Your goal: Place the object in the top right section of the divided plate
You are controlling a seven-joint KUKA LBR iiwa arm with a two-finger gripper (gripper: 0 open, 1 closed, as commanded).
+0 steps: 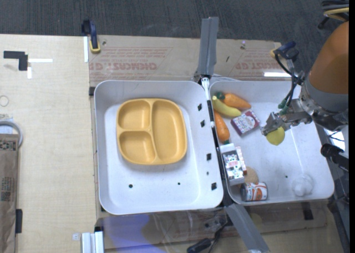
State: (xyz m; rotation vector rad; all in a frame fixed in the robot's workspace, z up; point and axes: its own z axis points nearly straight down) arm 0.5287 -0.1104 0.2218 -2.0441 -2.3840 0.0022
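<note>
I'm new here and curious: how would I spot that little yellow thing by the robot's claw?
Look in the right bin, toward its right side. Just beneath the end effector sits a small round yellow fruit, apart from the food along the left wall.

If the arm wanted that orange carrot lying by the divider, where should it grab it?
Probably across the thick middle of the carrot, coming straight down from above. It lies flat and long along the divider wall, so the fingers should close across its narrow width, clear of the banana at its top end.

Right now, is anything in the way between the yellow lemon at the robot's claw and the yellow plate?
The raised rims where the two bins meet lie between the small yellow lemon at the gripper and the yellow divided plate; an orange carrot lies alongside them.
</note>
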